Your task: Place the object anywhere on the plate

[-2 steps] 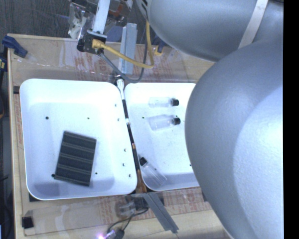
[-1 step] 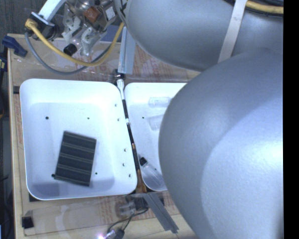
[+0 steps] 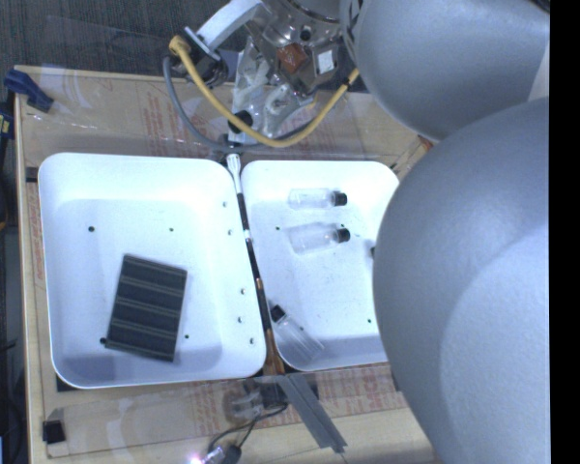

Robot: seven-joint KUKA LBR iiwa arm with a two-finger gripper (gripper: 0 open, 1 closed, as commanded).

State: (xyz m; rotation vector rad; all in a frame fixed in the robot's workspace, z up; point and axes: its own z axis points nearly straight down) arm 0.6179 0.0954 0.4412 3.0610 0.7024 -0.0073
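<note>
A dark ribbed rectangular plate (image 3: 147,307) lies flat in the left bin (image 3: 68,201), toward its near left. Three clear small bottles with black caps lie in the right bin (image 3: 358,351): one (image 3: 316,198) near the far wall, a second (image 3: 319,237) just below it, and a third (image 3: 295,334) at the near left corner. My gripper (image 3: 244,116) hangs beyond the far rims of the bins, over the bench near where the two bins meet. It is well apart from the bottles and the plate, and nothing shows in it.
The arm's large grey links (image 3: 474,259) cover the right part of the right bin. A yellow cable (image 3: 208,85) loops around the wrist. A thin dark strip (image 3: 249,249) runs between the bins. Blue clamps (image 3: 24,90) sit at the bench's far left.
</note>
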